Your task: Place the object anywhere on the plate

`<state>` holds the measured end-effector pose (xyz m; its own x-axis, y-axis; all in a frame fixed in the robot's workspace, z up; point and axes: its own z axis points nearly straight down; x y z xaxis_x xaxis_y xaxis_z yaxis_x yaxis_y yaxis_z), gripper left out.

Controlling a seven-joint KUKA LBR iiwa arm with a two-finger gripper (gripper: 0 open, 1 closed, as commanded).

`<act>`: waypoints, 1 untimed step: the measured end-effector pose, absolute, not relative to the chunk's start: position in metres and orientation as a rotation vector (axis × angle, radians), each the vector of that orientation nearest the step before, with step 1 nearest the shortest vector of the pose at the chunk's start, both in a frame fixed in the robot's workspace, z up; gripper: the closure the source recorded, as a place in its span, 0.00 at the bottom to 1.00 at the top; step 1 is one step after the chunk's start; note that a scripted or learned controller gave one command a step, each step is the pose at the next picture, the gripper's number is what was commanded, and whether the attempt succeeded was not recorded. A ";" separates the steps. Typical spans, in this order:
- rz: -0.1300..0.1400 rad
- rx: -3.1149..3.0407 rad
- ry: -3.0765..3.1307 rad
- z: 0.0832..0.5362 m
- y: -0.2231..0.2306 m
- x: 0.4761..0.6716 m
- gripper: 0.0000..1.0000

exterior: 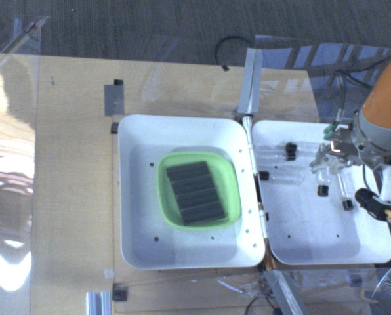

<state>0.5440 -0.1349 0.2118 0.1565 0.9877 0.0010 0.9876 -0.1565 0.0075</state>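
A dark grey ridged block (195,192) lies flat in the middle of the lime-green plate (231,199). The plate sits in the left white bin (133,195). My gripper (325,167) hangs over the right bin (300,241), near its upper middle. It is well to the right of the plate, with the wall between the bins in between. Above it rises the orange band of the arm (387,97). Nothing shows in the gripper's grasp.
Small black pieces (290,151) and clear parts lie or hang over the right bin's floor near the gripper. A metal post (250,87) stands behind the seam between the bins. Cables (379,209) run along the right bin's right side.
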 end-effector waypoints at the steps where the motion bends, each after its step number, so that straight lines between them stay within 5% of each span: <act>1: 0.003 2.313 2.124 0.184 -0.068 0.507 1.00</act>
<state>0.5075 -0.0676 0.1840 0.0847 0.9964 0.0003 0.9964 -0.0847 0.0022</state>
